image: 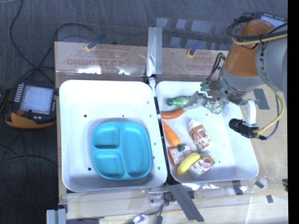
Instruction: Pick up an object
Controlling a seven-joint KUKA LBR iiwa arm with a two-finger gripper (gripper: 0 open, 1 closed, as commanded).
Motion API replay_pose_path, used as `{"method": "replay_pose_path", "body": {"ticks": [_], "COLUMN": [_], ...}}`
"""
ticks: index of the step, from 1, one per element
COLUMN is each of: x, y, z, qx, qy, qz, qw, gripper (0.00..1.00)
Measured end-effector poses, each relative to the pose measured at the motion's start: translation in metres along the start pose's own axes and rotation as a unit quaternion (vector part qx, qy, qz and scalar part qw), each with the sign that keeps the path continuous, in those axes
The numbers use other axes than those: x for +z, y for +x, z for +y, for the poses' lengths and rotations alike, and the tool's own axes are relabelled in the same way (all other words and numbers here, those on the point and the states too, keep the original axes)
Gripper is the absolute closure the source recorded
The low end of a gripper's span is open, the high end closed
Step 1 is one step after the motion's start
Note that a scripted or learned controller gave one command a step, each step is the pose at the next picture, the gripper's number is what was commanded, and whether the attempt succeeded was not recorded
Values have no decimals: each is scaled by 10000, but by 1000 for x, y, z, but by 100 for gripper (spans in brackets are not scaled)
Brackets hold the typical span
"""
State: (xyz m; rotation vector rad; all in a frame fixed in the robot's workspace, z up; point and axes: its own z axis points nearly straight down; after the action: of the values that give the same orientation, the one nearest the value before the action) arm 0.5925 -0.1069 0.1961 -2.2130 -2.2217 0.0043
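Pincer (198, 97) near right bin's (243, 164) far edge.

Grey arm (275, 59), orange band (245, 50), black and yellow cables, black cylindrical wrist attachment (243, 126).

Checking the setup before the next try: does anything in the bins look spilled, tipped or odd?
Nothing spilled or broken. The right bin holds toy food heaped loosely: a banana lies across a carton, carrots sit against the divider. The blue tray lies flat in the left bin. The gripper is near the green bottle.
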Motion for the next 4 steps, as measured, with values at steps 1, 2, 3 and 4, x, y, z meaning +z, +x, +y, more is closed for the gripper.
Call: {"method": "replay_pose_path", "body": {"ticks": [1, 2, 3, 4], "x": [103, 13, 105, 98], "y": [-44, -84, -30, -30], "z": [-27, -18, -45, -45], "qx": [-538, -1192, -511, -511], "qy": [-14, -14, -30, -24], "qz": [-1, -1, -20, -4], "qw": [9986, 9929, 9987, 9987], "gripper": [0, 0, 0, 100]}}
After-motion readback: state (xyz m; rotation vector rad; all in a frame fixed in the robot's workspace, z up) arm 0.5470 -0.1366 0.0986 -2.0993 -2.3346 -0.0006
